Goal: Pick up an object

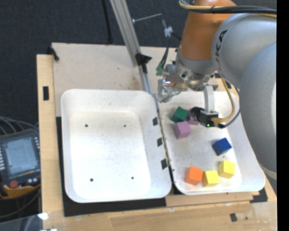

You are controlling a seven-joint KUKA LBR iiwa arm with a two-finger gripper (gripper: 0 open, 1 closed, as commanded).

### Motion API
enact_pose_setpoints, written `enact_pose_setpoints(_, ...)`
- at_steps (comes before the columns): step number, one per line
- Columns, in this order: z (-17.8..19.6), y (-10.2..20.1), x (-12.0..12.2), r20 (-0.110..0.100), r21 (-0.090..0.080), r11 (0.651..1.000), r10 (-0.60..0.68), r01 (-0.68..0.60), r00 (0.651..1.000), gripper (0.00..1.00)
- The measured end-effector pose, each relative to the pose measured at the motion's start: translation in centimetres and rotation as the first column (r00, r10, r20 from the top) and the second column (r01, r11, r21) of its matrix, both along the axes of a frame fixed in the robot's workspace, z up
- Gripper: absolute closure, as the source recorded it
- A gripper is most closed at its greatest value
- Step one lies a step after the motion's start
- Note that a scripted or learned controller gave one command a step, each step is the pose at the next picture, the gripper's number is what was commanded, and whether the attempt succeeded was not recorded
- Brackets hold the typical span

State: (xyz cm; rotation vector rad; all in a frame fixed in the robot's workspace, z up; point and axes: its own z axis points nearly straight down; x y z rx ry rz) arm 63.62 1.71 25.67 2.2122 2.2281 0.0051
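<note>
Hovering tool (169,91) above green block (180,114)

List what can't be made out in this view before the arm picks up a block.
- Gripper: small and blurred; finger state unclear.
- Right bin: the arm covers its far right part.
- Pink block: mostly behind a black part.
- Handheld screen: too blurred to read.

Bright even light, soft shadows, slightly grainy
</note>
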Motion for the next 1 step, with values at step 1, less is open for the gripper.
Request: enact_pose_setpoints(1, -1.77, 4.64, 2.67, -0.002, -0.001, 1.000, -0.001, 0.001, 1.000, 1.00)
